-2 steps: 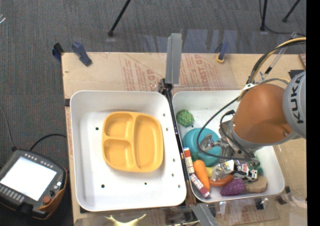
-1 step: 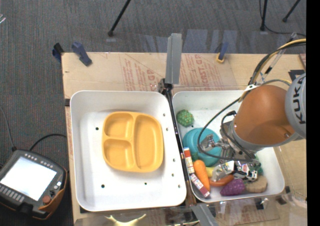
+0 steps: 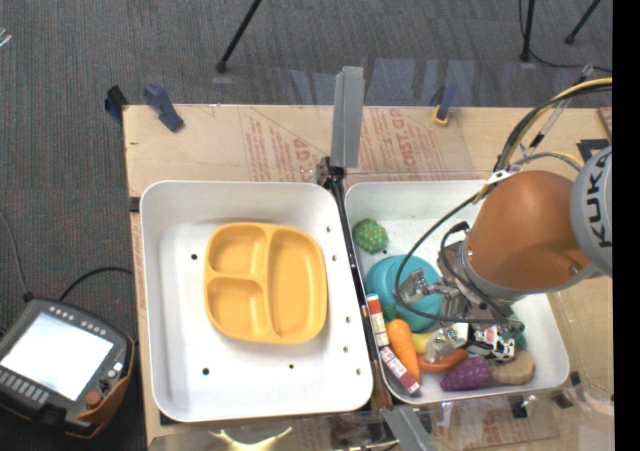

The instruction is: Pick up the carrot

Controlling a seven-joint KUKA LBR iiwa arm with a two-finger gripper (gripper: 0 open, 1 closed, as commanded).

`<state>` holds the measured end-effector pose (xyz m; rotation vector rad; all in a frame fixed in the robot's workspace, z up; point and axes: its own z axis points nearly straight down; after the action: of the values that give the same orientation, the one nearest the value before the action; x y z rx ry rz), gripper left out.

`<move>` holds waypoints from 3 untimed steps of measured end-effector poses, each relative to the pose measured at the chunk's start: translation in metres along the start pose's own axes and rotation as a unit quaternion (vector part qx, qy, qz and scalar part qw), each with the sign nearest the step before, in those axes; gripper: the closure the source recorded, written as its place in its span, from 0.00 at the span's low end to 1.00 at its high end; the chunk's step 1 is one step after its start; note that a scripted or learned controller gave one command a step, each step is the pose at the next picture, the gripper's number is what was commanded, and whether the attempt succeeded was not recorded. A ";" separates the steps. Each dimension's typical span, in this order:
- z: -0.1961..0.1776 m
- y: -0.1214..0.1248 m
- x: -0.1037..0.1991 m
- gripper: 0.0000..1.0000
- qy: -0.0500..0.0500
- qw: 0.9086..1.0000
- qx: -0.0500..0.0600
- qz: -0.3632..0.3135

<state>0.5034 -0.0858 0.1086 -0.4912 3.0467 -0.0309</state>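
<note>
The carrot (image 3: 403,346) is orange and lies slanted in the right bin (image 3: 440,201), near its front left. A red and white tube (image 3: 390,343) runs along its left side. My gripper (image 3: 466,323) hangs low over the bin's front middle, just right of the carrot, above a cluster of toys. The arm's orange band (image 3: 525,234) hides much of the wrist. Nothing shows as held by the gripper.
Around the carrot lie a teal bowl (image 3: 403,279), a green bumpy ball (image 3: 370,235), purple grapes (image 3: 467,373), a red pepper (image 3: 440,361), a black and white toy (image 3: 495,340) and a tan biscuit (image 3: 513,370). The left bin (image 3: 175,339) holds a yellow divided plate (image 3: 267,282).
</note>
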 end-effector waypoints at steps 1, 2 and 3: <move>-0.084 0.052 -0.005 0.00 0.020 1.000 -0.013 -0.010; -0.080 0.081 -0.016 0.00 0.021 0.976 -0.021 -0.214; -0.079 0.052 -0.001 0.00 0.023 0.982 -0.020 -0.184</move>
<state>0.4832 -0.0349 0.1864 -1.0631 2.9574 0.0045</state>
